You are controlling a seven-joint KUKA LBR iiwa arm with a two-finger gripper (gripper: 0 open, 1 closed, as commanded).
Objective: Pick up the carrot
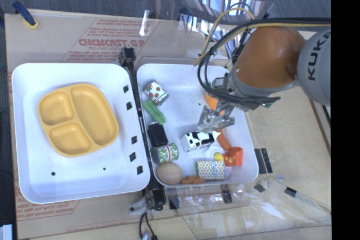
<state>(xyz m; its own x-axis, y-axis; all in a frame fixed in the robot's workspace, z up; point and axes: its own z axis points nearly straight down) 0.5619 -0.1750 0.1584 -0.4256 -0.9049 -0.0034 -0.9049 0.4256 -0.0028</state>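
Counting bins: two shallow white plastic bins are seen side by side, left bin (22,137) and right bin (180,73).
Trays: one yellow three-compartment tray (76,118) in the left bin.
Carrots: one small orange carrot (193,180) by the right bin's near wall, beside a beige egg (169,172).
Tool: metal two-finger tool (212,122) above a black-and-white cow toy (197,140); whether spread or pressed together cannot be told.

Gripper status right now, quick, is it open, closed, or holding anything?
Gripper: cannot be told. It hangs low in the right bin, just above the cow-patterned toy, with an orange piece beside it.
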